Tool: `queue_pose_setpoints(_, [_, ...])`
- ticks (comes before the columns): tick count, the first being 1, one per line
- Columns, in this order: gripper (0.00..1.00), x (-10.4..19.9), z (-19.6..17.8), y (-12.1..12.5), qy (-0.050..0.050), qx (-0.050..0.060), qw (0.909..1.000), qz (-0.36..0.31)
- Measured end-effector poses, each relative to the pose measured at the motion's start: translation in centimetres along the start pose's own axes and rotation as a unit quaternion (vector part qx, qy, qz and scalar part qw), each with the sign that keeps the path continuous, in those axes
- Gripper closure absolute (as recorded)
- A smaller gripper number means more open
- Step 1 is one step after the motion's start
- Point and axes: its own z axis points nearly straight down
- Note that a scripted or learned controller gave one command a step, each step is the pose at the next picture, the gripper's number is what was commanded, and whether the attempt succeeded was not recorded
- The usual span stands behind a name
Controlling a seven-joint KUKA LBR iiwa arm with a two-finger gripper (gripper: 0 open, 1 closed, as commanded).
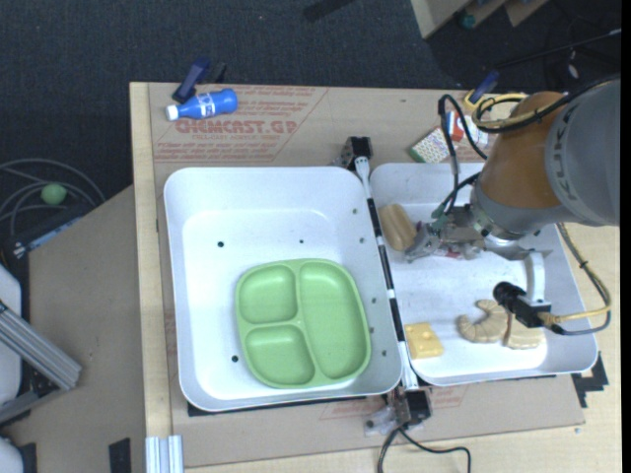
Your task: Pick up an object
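In the right bin (449, 294) a tan, bread-like piece (397, 227) lies against the left wall. A small yellow block (424, 340) sits at the front left corner, and a lumpy beige object (496, 326) rests near the front wall. My gripper (431, 241) hangs low over the bin's back half, just right of the tan piece and pointing toward it. The grey arm with its orange band (523, 166) covers the bin's back right part. Whether anything is held cannot be made out.
The left bin (197, 215) holds a green divided plate (301, 320). A blue and white bottle (202, 104) lies on the board behind the left bin. Cables and small clutter (463, 116) sit behind the right bin. A black clip (357, 151) marks the bins' shared back corner.
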Motion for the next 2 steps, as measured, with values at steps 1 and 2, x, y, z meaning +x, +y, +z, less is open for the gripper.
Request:
queue_pose_setpoints(1, [0.0, -0.5, -0.1, 6.5, -0.001, -0.001, 1.0, 0.0])
queue_pose_setpoints(2, [1.0, -0.4, -1.2, 6.6, 0.0, -0.002, 1.0, -0.001])
